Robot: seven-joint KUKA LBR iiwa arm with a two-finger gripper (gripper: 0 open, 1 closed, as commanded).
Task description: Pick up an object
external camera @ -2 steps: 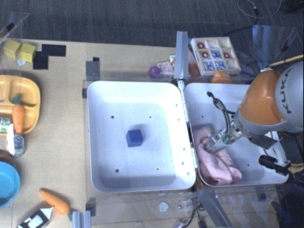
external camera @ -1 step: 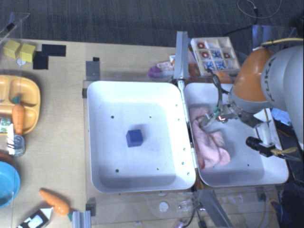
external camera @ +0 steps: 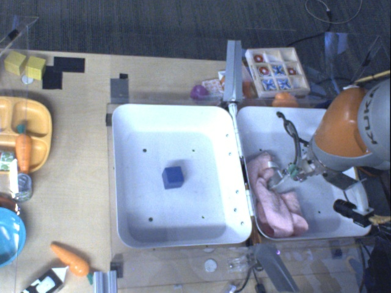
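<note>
one blue cube in the left bin, hand down on pink cloth, grip unclear

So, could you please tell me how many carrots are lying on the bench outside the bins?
2. One carrot lies on the yellow divided tray at the far left; the other carrot lies on the bench near the bottom-left corner. Others could be hidden.

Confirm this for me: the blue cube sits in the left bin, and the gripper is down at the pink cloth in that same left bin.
Not quite. The blue cube does sit in the left bin, but the camera view shows the gripper down at the pink cloth in the right bin, not the left one.
</note>
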